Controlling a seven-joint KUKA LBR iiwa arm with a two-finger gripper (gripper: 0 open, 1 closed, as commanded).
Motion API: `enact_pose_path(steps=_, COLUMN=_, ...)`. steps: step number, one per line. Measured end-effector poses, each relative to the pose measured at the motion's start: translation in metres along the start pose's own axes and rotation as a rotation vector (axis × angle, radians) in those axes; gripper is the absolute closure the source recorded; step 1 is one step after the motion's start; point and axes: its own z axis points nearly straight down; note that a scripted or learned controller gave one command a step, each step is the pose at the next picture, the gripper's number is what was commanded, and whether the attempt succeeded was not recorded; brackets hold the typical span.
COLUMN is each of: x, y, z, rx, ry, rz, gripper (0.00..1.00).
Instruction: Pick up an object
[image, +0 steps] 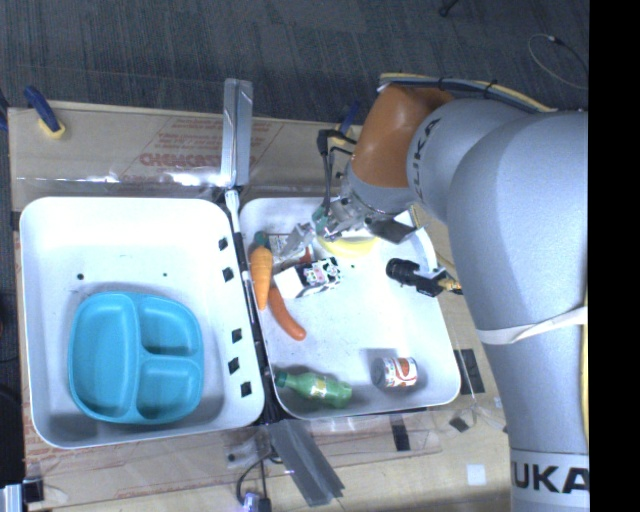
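Observation:
My gripper (294, 243) is low in the upper left part of the right bin (440, 340), just above the top of an orange carrot (261, 274). A small white box with dark print (320, 272) and a white block (288, 283) lie right below it. A yellow object (352, 241) is partly hidden under the wrist. A thin orange-red stick (286, 315) lies below the carrot. A green bottle (314, 388) and a small can (397, 372) rest near the bin's front wall.
The left bin (40, 240) holds a light blue divided plate (135, 357). A ridge with black clips (238, 300) separates the two bins. The grey arm (520, 230) covers the bench's right side.

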Motion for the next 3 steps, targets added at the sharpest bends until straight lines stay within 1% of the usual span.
enact_pose_path(steps=1, x=0.0, y=0.001, z=-0.011, rx=-0.002, ry=-0.002, rz=-0.005, gripper=1.0)
enact_pose_path(steps=2, x=0.047, y=0.019, z=-0.085, rx=0.001, ry=0.001, rz=0.058, gripper=1.0)
enact_pose_path(steps=3, x=0.033, y=-0.034, z=-0.043, rx=0.003, ry=0.002, rz=-0.033, gripper=1.0)
